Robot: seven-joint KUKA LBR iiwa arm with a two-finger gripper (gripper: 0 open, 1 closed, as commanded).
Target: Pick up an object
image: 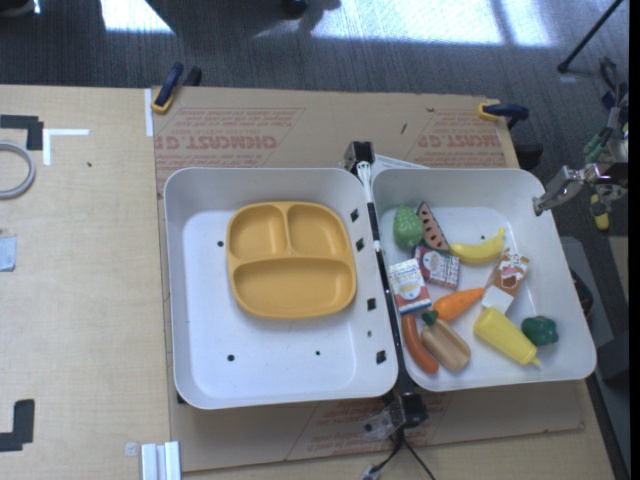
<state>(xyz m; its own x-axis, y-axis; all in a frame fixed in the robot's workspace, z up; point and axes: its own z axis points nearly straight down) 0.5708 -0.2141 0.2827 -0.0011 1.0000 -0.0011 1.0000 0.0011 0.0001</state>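
While sunlight streaks the dark carpet, two bins rest on cardboard; claw state perhaps unreadable.

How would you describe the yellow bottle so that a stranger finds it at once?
Look in the right bin, the one crowded with toy food. Go to its near right corner: the yellow bottle lies there on its side, beside a green pepper. Unlike the curved banana farther back, it is chunky and straight.
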